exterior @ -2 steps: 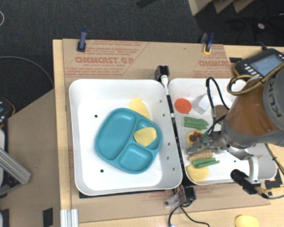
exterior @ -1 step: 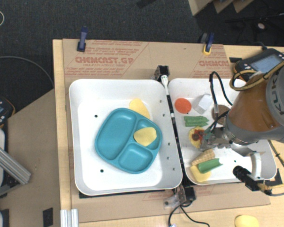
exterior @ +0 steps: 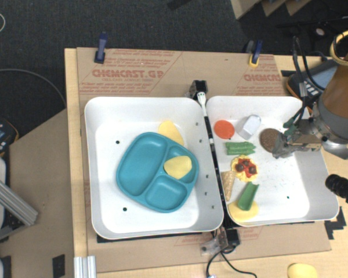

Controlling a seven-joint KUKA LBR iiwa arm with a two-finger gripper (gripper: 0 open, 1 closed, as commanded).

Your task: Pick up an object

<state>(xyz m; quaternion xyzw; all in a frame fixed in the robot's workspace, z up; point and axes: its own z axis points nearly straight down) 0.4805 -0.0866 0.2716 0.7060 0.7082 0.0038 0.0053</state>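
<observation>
A bench seen from above holds 2 shallow white bins side by side. Nearest the viewer, at the front edge of the right bin [exterior: 313, 210], a green wedge [exterior: 247, 195] rests on a pale yellow piece [exterior: 243, 212]. Just behind them lie a small pizza slice [exterior: 244, 167] with red toppings and a tan cone [exterior: 228, 183] beside the bin's left wall. In the left bin [exterior: 101, 172], a teal divided plate [exterior: 153, 171] sits tilted, with a yellow round piece [exterior: 178, 166] in one compartment and another yellow piece [exterior: 170, 132] behind its rim. Farther back in the right bin are a green leafy item [exterior: 239, 148], an orange disc [exterior: 224, 129] and a small white block [exterior: 249, 125]. The gripper [exterior: 284, 145] reaches in from the right, low over the bin, just beside a brown round object [exterior: 269, 139]. Whether the claw is released or clenched cannot be told, and nothing is seen between its tips.
</observation>
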